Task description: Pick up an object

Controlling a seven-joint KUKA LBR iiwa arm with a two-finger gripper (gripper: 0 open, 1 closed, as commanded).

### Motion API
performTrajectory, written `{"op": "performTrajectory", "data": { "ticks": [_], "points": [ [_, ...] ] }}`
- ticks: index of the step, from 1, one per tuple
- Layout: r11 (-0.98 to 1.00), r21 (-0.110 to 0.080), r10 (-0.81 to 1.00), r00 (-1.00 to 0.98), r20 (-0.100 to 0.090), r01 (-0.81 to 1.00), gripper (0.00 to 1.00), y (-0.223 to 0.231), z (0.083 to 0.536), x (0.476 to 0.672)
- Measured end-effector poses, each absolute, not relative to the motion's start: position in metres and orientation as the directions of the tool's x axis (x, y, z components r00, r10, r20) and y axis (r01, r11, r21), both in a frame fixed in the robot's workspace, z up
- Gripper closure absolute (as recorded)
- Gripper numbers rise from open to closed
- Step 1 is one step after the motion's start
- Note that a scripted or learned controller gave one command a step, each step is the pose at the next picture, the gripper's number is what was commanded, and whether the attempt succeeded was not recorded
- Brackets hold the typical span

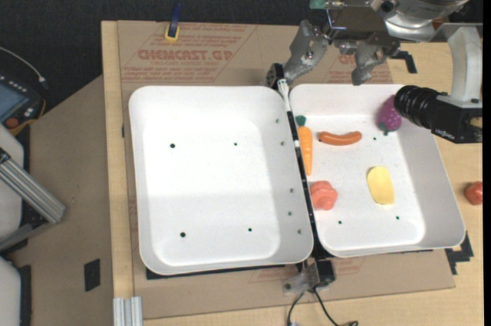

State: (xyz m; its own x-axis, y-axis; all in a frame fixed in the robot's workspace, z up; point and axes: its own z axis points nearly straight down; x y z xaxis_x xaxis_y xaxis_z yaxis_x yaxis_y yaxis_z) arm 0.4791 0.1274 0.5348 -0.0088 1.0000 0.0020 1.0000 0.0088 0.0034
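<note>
My gripper hangs above the far edge of the right bin, open, with nothing between its fingers. Below it in that bin lie a sausage, an orange carrot along the bin's left wall, a pink-red lumpy piece, a yellow oval piece and a purple grape bunch at the far right.
The left bin sits beside the right one on a cardboard sheet. A black cylinder juts in from the right by the grapes. A small orange-red thing lies on the bench outside the right bin.
</note>
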Motion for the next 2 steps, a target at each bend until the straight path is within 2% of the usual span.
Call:
{"op": "performTrajectory", "data": {
  "ticks": [1, 2],
  "points": [
    [0.001, -0.018, 1.000, -0.001, -0.005, 1.000, 0.00, 0.151, 0.328, 0.477],
    [0.005, 0.020, 1.000, -0.005, 0.009, 1.000, 0.00, 0.187, 0.534, 0.479]
  ]
}}
